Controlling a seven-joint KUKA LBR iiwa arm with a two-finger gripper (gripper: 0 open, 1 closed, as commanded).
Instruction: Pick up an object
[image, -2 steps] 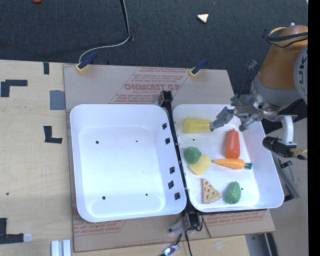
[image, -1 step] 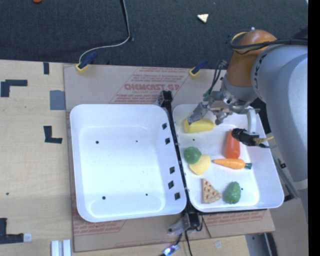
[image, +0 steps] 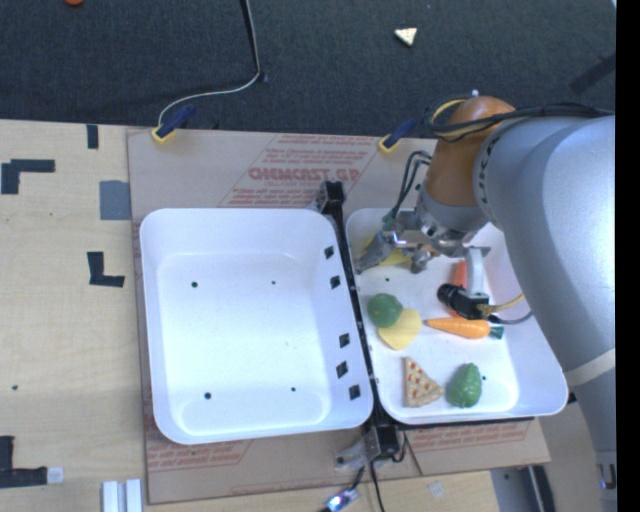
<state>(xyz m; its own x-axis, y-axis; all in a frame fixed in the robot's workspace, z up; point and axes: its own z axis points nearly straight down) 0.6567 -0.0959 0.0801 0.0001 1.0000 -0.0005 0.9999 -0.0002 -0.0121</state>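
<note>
Camera view: jaws (image: 393, 247) beside (above) green toy (image: 384, 309)

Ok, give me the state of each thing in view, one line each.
claw: low in the right bin's far end, grip unclear
carrot: lying flat
pizza slice: lying flat
yellow piece: touching green piece
left bin: upright
right bin: holds the toys

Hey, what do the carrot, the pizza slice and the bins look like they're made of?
The carrot looks like moulded plastic: smooth, evenly orange, with a green tip. The pizza slice also seems to be toy plastic, its surface flat and speckled. The two bins look like thin, glossy white plastic with rounded, formed rims. All of this is judged by look alone.
</note>
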